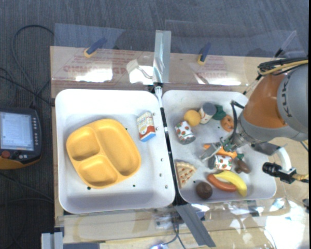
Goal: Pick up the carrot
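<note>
One carrot [227, 153] under claw [231, 142]; claw state unclear. One banana [232, 179], one tray [102, 151].

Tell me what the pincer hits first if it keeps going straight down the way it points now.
Most likely the carrot: the pincer points down into the right bin just above that small orange piece, in the clutter beside a spotted cup. Depth is unclear from this slanted view, so the cup could be touched first.
</note>
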Motion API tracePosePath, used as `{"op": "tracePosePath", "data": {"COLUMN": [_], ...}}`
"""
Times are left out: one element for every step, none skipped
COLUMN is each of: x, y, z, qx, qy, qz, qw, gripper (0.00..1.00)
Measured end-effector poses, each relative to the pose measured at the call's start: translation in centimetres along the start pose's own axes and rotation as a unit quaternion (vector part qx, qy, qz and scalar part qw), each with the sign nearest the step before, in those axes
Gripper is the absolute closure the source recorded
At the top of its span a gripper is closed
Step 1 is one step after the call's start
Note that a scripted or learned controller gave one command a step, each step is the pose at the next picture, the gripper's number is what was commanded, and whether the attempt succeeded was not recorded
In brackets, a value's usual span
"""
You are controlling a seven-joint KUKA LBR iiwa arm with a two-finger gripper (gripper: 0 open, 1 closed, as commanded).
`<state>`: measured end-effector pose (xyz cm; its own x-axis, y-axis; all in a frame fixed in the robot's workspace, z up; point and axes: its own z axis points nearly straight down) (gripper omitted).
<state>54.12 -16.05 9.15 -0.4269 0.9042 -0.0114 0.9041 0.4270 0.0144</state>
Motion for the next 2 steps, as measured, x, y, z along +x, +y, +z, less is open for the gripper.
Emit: {"op": "tracePosePath", "data": {"x": [0.0, 7.0], "y": [0.2, 0.8], "z": [-1.1, -12.2], "qx": [-0.001, 0.005], "qy": [-0.002, 0.003], "qz": [-0.001, 0.087], "qw": [1.0, 0.9962], "gripper": [1.0, 1.0]}}
